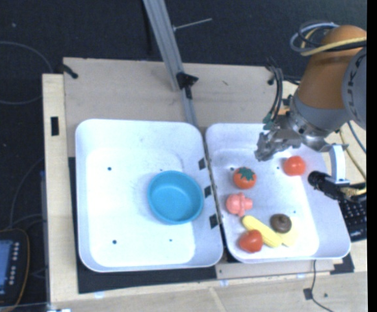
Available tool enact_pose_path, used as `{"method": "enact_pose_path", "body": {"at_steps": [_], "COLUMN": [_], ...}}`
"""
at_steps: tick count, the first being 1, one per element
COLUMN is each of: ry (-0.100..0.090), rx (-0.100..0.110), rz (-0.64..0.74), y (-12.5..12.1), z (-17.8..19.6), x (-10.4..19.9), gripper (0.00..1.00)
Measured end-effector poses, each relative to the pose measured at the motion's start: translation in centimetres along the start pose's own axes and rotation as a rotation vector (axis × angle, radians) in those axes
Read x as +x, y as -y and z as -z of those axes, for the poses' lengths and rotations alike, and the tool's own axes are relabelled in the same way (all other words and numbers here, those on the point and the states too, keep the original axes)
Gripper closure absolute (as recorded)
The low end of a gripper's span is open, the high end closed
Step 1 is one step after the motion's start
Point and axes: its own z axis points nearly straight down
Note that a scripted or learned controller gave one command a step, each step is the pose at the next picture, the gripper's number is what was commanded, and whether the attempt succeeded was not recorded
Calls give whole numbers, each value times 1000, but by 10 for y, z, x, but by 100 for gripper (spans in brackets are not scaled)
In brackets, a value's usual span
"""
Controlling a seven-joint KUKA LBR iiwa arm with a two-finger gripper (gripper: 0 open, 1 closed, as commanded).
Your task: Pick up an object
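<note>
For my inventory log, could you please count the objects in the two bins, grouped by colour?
Red: 2, one near the gripper, one by the banana
Orange-red with green top: 1
Pink: 1
Yellow: 1, the banana
Brown: 1
Blue: 1, the bowl
Total: 7

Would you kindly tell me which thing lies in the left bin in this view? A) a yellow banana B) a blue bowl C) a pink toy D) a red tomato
B: the blue bowl sits by itself in the left bin, while the banana, the pink toy and the red tomato all lie in the right bin.
</note>
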Motion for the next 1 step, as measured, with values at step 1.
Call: {"method": "enact_pose_path", "body": {"at_steps": [1], "ry": [1], "rx": [3], "rz": [0], "y": [-11], "z": [-6], "x": [58], "gripper": [100]}}
